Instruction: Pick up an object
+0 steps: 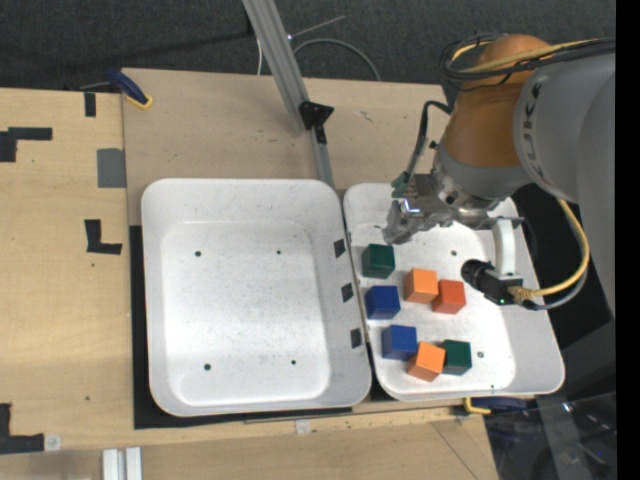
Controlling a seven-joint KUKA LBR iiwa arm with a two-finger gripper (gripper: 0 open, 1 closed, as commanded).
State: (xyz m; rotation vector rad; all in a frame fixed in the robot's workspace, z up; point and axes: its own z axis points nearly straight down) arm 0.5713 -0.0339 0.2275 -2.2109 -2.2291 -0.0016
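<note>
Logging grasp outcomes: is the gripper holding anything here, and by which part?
Nothing is held: the gripper hovers above the green cube, no block between its fingers.

a pale wooden bench top (pixel 230 128) is filling most of the scene, with black tape marks (pixel 25 140) and a grey patch (pixel 111 167) sitting along its left side. dark carpeted floor (pixel 120 13) is showing beyond the far edge. a slanted metal pole (pixel 283 53) is crossing it.
</note>
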